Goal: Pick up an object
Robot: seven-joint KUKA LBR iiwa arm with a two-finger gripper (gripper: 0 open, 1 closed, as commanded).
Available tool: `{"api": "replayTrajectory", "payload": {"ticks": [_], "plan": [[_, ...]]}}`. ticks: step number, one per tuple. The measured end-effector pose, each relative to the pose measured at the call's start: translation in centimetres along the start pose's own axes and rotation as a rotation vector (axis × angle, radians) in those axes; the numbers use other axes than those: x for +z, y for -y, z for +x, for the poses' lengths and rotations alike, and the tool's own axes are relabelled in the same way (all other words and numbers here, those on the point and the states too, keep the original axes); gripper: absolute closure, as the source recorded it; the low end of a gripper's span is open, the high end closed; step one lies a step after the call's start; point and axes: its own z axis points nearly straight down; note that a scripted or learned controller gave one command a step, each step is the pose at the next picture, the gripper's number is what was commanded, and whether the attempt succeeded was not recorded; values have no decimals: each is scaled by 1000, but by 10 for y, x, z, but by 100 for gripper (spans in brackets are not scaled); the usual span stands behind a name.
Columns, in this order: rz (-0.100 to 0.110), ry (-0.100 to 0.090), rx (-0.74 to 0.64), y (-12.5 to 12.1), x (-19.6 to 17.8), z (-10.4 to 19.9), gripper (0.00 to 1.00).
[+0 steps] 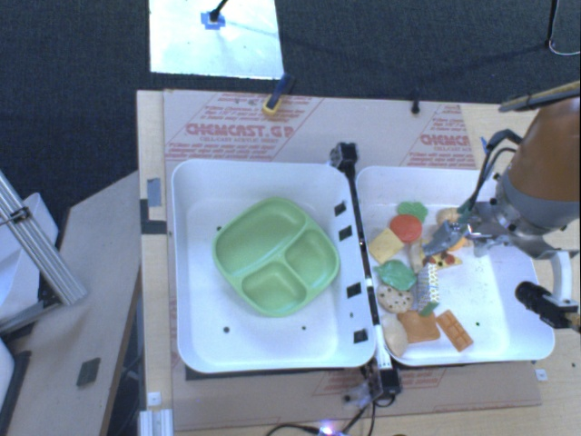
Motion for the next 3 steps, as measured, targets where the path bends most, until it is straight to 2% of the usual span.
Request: {"api": "replayTrajectory", "payload": {"ticks": [2, 3], "plan": [[1, 0, 1, -5, 85, -7, 0], [-6, 2, 1, -8, 126, -8, 0]]}}
